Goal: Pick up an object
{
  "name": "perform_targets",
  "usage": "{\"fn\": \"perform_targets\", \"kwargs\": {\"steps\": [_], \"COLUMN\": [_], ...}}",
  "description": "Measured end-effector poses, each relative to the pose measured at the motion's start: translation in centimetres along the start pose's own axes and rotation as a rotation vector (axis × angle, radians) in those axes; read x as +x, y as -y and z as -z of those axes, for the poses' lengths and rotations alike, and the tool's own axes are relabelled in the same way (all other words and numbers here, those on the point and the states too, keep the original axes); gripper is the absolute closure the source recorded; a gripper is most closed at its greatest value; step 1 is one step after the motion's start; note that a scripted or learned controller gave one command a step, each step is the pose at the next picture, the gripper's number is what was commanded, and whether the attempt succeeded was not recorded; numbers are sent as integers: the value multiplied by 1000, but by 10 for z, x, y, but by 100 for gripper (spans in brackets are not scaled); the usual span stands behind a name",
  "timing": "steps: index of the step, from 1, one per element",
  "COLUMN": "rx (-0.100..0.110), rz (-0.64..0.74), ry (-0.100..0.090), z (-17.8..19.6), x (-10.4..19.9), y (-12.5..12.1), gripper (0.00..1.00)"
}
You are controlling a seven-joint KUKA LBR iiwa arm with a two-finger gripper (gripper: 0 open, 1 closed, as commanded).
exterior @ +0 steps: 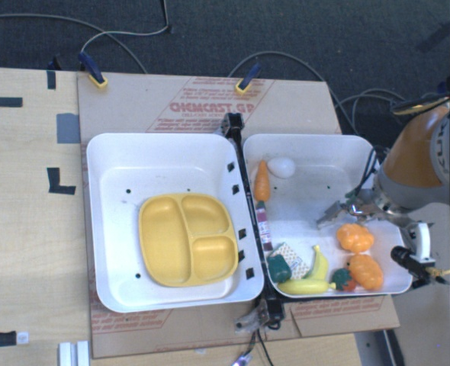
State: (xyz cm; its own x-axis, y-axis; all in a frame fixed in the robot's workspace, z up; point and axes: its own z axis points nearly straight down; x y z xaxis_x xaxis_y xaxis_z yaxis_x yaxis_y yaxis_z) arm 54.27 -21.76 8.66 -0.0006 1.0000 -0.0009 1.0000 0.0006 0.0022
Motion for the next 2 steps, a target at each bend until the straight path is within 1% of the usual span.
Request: {"fn": "perform_targets", "kwargs": {"steps": [1,2], "rx": [1,0], "rz": [1,0], "ry": [0,0], "z": [69,0], "x": [3,-5], "y": [-46,9], "gripper": [0,0]}}
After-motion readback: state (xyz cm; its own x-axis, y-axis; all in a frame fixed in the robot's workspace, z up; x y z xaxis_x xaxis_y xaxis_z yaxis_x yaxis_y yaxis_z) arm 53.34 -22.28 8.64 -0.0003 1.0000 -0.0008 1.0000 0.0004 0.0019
